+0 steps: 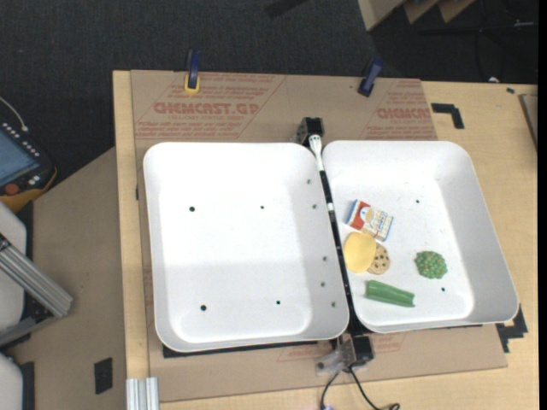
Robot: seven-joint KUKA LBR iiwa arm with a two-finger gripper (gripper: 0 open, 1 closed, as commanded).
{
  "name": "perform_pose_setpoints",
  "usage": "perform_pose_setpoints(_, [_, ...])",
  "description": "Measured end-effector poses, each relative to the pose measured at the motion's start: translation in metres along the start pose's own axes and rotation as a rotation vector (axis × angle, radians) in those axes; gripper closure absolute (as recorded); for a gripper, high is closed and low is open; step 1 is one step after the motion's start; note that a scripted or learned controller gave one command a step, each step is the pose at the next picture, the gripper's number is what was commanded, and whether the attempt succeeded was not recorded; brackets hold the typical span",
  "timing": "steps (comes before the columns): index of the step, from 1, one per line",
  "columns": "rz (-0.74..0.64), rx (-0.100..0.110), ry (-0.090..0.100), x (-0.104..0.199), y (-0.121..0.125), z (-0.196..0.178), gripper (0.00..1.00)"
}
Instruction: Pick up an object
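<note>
Where the bins meet: the left bin [231, 254] and the right bin [432, 182] sit rim to rim at mid-frame, with a thin black strip [326, 202] along the seam.
Outer edges: both bins rest on a brown cardboard sheet [282, 101], which leaves a margin on every side. Two clamps [193, 72] grip its upper edge.
Open room: the left bin's white floor is bare, and the upper and right parts of the right bin's floor are bare too.
Gripper: whether its fingers are apart or together cannot be told.
Objects: all five lie in the lower left part of the right bin, close to the seam.
Packet [369, 219]: red, white and blue, uppermost of the group.
Yellow disc [359, 251]: just below the packet, touching a speckled cookie [381, 262] on its right.
Green pod [390, 294]: lowest, lying nearly level.
Bumpy green piece [432, 265]: right of the cookie, apart from the others.
Objects relative to gripper: cannot be told.
</note>
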State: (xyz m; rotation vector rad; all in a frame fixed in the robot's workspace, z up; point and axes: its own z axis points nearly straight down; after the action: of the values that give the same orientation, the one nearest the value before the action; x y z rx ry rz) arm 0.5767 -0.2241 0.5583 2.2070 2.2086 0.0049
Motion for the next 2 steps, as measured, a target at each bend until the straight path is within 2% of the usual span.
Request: perform_pose_setpoints(2, [-0.001, -0.01, -0.008, 0.0, 0.001, -0.022, 1.0])
